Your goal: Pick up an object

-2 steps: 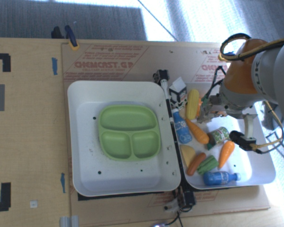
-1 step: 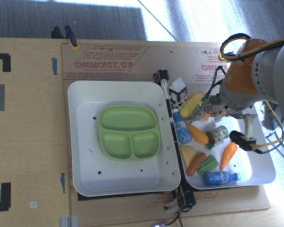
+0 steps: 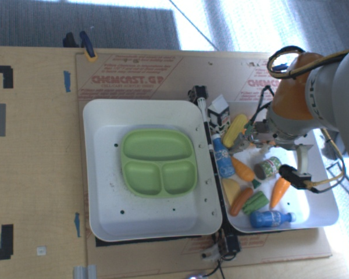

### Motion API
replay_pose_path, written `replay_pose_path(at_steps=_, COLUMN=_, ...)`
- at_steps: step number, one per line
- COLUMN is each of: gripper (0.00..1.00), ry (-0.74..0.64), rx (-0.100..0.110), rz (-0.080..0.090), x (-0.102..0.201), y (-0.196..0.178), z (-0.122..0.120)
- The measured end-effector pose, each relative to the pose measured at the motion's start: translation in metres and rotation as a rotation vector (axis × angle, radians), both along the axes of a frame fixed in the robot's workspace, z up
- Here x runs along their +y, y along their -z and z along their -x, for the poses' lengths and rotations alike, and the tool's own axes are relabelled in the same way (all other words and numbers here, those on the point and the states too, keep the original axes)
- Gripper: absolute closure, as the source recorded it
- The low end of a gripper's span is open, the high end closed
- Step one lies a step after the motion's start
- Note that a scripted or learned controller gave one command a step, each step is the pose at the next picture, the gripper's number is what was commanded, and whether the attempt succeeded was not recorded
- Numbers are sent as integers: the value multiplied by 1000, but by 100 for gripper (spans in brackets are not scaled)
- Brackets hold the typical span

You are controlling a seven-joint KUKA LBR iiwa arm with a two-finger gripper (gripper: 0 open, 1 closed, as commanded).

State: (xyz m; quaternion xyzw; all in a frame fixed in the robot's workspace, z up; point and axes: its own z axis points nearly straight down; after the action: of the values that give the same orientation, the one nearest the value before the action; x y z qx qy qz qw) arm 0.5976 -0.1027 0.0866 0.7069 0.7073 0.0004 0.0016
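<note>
1. At the far left the counter [image 3: 35, 156] is bare tan board with a few dark marks and strips of blue tape; its left side is cut off by the frame.
2. The left bin [image 3: 99, 173] holds a green divided plate [image 3: 159, 161], lying flat near the middle, with three compartments.
3. Where the two bins meet, a blue bottle [image 3: 224, 157] lies along the divider, and a small white carton [image 3: 218, 112] sits at the upper corner, its printing too small to read.
4. The right bin [image 3: 323, 211] holds the clutter I could pick from: a yellow piece [image 3: 235, 128] near the top left, an orange carrot [image 3: 242, 170] below it, a pale yellow wedge [image 3: 230, 188], another orange carrot [image 3: 241, 200], a green piece [image 3: 256, 202], a small green-labelled can [image 3: 267, 168], an orange carrot [image 3: 280, 193] and a second blue bottle [image 3: 270, 218] at the bottom.
5. My tool [image 3: 257, 137] hangs over the upper left of that bin, just beside the yellow piece. My own wrist hides its tips, so I cannot tell whether it is apart or together, or whether it touches anything.
6. My arm [image 3: 314, 95] covers the bin's upper right part, and its far side runs out of the frame.
</note>
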Motion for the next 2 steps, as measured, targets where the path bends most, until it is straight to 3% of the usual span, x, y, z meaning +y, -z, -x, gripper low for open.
replay_pose_path(at_steps=1, gripper=0, ry=2, rx=-1, rz=-1, x=6, y=0, z=68)
replay_pose_path(at_steps=2, gripper=0, ry=0, rx=1, rz=-1, x=4, y=-3, z=10)
